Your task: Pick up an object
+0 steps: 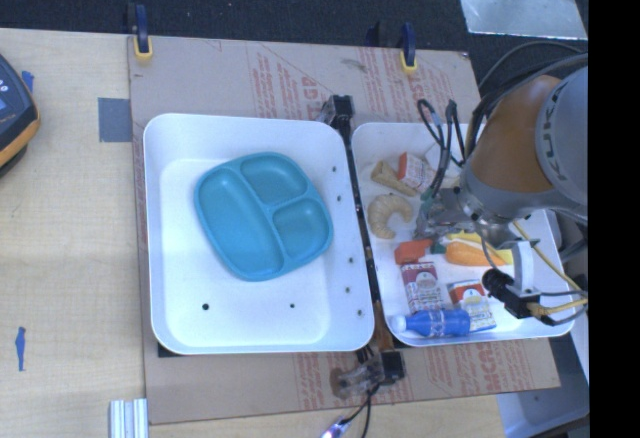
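Setting: light wooden bench [70,256] under a brown cardboard sheet [290,76], dark floor along the top of the frame, clamps on the sheet's upper edge.
Gripper [437,218]: low over the middle of the right bin, at the end of the arm entering from the right; opening of the jaws not discernible, hidden by wrist and cables.
Arm [535,141]: grey, with orange band, covering the right bin's upper right part; black cables looped around the wrist.
Right bin [372,138]: shallow, white, right of centre in the frame, holding all the small objects.
Croissant-shaped piece [388,214]: pale, curved, just left of the gripper.
Tan wedge [391,177]: above the curved piece, near the bin's upper left.
Red-and-white packet [411,167]: just right of the wedge, partly under the cables.
Orange-red piece [412,251]: just below the gripper, touching or nearly touching it.
Orange carrot-like piece [466,253]: right of the orange-red piece, beside a yellow item [490,244] partly under the arm.
Brown-labelled box [421,288]: below the orange-red piece, lying flat.
Blue bottle [437,324]: on its side along the bin's lower edge.
Small carton [474,304]: red and white, just above the bottle's right end.
Left bin [165,226]: white, centre-left of the frame, touching the right bin's side.
Blue plate [262,215]: three compartments, lying flat in the left bin, tilted diagonally.
Far left edge: dark device with orange trim [15,121], partly cut off.
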